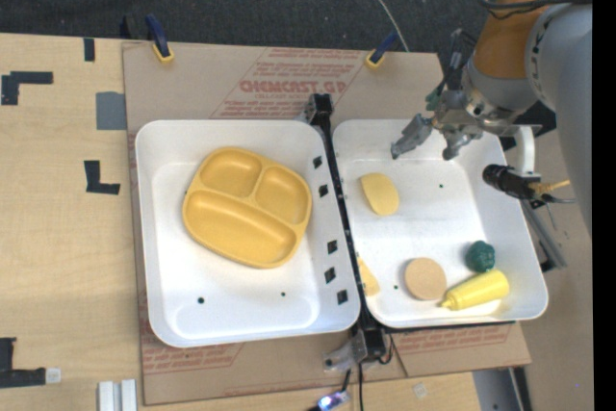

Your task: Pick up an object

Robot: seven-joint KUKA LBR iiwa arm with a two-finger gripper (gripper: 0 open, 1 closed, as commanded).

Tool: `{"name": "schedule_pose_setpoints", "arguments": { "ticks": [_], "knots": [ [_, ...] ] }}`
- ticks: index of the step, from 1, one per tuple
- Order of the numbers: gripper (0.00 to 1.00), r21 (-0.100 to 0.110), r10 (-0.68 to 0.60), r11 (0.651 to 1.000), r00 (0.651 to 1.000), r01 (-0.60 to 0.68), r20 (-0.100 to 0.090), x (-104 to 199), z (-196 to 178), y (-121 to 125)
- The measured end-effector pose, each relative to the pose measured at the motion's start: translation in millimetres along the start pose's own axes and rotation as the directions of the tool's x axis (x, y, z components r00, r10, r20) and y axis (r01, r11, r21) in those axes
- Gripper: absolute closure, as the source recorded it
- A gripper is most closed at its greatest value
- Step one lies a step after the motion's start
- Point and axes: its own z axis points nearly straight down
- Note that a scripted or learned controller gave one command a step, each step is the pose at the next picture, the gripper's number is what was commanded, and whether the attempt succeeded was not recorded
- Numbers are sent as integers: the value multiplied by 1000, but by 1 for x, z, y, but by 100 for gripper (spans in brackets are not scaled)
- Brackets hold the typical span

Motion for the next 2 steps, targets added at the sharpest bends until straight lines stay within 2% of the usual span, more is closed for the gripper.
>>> {"name": "schedule_pose_setpoints", "arguments": {
  "ticks": [1,2],
  "knots": [
    [0,-14,-3,1000,1000,3,2,0,-9,3],
    [0,-10,-3,1000,1000,3,3,-2,36,4]
  ]
}}
